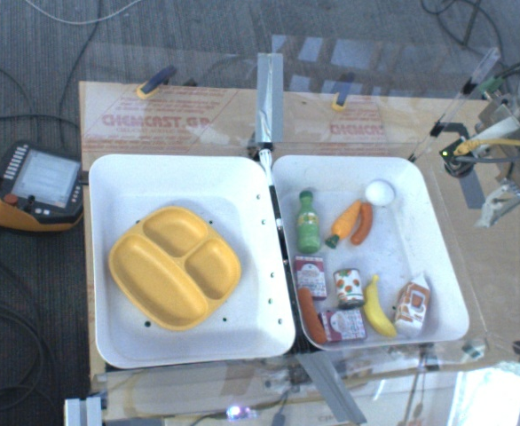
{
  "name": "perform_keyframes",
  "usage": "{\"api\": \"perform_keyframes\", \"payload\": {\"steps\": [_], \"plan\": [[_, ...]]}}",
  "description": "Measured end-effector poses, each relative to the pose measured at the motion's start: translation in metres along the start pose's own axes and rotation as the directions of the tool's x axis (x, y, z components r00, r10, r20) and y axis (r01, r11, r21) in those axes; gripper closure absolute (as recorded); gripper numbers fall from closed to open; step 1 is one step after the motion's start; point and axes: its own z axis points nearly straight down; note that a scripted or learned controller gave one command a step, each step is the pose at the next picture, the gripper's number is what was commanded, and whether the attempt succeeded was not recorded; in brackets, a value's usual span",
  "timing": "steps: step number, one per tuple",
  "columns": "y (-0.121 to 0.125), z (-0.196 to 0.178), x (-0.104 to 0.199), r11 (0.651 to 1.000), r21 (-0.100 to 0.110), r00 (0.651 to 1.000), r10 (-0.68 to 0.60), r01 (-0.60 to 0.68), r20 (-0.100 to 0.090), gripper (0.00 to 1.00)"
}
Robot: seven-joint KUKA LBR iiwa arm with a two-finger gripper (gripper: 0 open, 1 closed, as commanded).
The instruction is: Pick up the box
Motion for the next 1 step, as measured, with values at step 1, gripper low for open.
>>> {"api": "perform_keyframes", "payload": {"steps": [1], "plan": [[-0.0509,0.262,-0.0087,0.996,0.002,0.995,0.095,-0.095,-0.022,0.0]]}}
